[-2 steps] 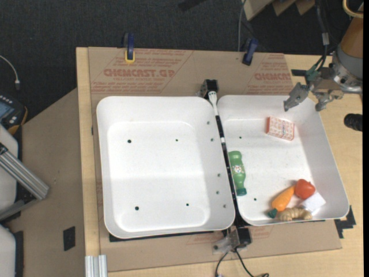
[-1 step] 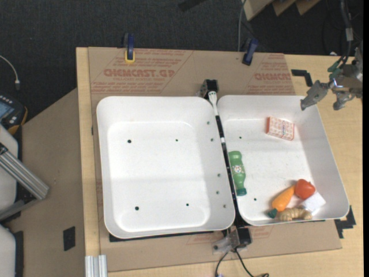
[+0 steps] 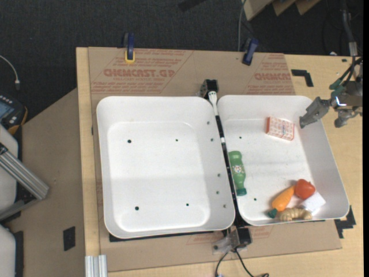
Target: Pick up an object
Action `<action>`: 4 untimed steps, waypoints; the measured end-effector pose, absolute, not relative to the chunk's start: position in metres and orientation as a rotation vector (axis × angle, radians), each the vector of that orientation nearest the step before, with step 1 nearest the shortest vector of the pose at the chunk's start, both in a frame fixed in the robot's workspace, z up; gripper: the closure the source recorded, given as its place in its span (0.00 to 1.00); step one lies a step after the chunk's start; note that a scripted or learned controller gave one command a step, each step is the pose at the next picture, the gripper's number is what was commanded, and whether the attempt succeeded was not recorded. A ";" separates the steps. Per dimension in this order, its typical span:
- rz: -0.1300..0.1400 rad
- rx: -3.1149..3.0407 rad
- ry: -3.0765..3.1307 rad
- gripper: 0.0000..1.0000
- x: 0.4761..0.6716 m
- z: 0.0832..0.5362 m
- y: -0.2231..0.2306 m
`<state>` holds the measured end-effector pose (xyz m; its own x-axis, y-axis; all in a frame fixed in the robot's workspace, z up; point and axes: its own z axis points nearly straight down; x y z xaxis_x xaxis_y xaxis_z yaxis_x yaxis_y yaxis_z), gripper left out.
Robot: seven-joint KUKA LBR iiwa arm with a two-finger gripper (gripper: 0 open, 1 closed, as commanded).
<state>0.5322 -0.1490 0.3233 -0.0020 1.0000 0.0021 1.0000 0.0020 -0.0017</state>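
The gripper (image 3: 316,112) is seen at the right bin's (image 3: 323,149) far right rim, fingers spread apart, nothing between them; nearest lies a flat pink-patterned packet (image 3: 280,128); a green bottle (image 3: 236,172) (long axis running near-to-far) lies by the divider; a glossy tomato (image 3: 304,188), a smooth carrot (image 3: 282,200) and knobbly ginger (image 3: 294,214) are clustered in the near corner.

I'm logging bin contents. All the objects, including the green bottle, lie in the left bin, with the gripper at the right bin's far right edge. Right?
Not quite. The camera view shows the green bottle and the other objects in the right bin, not the left bin. The gripper is at its far right edge, as you said.
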 end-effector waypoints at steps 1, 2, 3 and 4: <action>-0.001 -2.221 -2.225 1.00 0.536 0.331 -0.151; 0.000 -2.218 -2.224 1.00 0.538 0.327 -0.125; -0.004 -2.224 -2.229 1.00 0.586 0.356 -0.146; -0.005 -2.223 -2.228 1.00 0.570 0.408 -0.128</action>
<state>0.5701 -0.1276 0.4080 -0.0022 1.0000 -0.0018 1.0000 0.0022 0.0066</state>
